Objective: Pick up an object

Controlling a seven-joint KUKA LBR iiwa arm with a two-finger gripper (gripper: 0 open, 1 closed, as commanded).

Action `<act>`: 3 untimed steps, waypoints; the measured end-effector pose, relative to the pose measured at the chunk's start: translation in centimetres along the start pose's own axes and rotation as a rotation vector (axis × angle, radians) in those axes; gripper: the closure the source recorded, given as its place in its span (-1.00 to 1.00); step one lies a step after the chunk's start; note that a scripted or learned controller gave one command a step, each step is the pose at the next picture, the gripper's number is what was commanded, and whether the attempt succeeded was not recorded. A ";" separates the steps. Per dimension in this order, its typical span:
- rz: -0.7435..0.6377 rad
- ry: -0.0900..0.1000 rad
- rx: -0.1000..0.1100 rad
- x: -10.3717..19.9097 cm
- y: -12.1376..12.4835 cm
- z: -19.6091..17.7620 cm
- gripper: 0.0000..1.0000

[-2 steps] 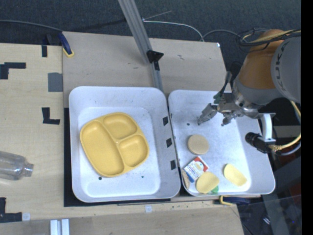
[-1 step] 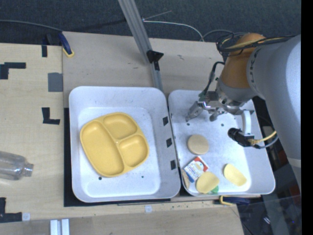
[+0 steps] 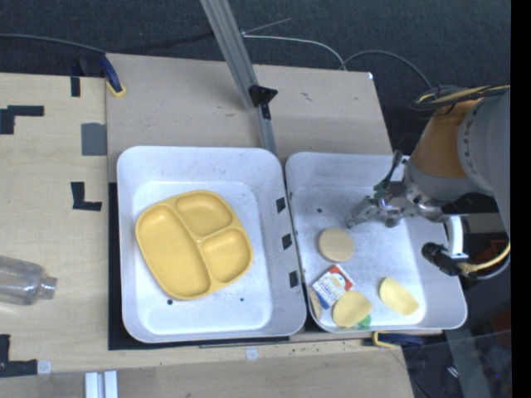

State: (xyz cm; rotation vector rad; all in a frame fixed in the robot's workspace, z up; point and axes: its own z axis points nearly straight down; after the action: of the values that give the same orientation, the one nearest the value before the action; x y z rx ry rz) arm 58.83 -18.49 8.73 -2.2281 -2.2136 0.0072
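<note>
In the right bin [image 3: 332, 172] lie a round tan disc [image 3: 336, 245], a small red-and-white packet [image 3: 329, 286], and two yellow lumps, one [image 3: 352, 308] by the front wall and one [image 3: 398, 296] toward the front right. My gripper [image 3: 371, 212] hangs low over the bin's middle, just right of and behind the tan disc, with its fingers [image 3: 358, 217] pointing left. Nothing shows between them. The left bin [image 3: 141, 166] holds a yellow three-compartment plate [image 3: 193, 244].
A slanted metal pole [image 3: 234, 46] rises behind the bins. A clear plastic bottle [image 3: 25, 281] lies on the bench at the far left. The grey arm with its orange band [image 3: 440, 152] and cables crowds the right bin's right side.
</note>
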 end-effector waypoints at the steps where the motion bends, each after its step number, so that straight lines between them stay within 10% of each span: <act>1: -0.008 0.008 0.011 -2.4 7.9 -0.2 -1.00; 3: -0.007 0.001 -0.001 -2.5 3.6 -0.1 -1.00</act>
State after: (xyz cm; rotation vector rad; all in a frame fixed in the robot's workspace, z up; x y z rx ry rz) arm 62.43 -21.05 8.85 -2.2205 -2.2210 0.0058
